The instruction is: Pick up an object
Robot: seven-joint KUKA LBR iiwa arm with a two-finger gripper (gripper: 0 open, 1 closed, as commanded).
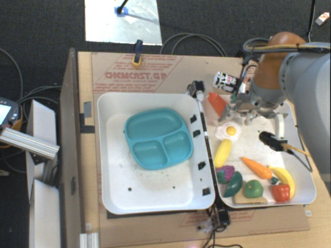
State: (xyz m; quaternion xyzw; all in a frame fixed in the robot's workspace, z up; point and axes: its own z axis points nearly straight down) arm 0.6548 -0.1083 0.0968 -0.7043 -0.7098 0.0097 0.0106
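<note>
The worktop (pixel 155 68) is covered with brown printed cardboard and carries two white bins set edge to edge. The grey arm (pixel 305 81) reaches in from the right over the top of the right bin (pixel 305 161). The left bin (pixel 116 190) holds a teal divided plate (pixel 158 138) lying flat near its middle.

The gripper (pixel 239 118) hangs low over the upper part of the right bin. Its fingers (pixel 226 116) stand apart, with nothing between them. A fried egg toy (pixel 228 132) lies just below them and a red-orange wedge (pixel 217 103) lies just to their left.

Lower in that bin are a yellow corn cob (pixel 223 152), a banana (pixel 286 180), a carrot (pixel 257 168), a green pepper (pixel 253 188), a dark green vegetable (pixel 234 184), a red tomato (pixel 281 192) and purple grapes (pixel 225 173), crowded along the near edge.

A small black-and-white can (pixel 225 80) lies on the cardboard outside the bins.
</note>
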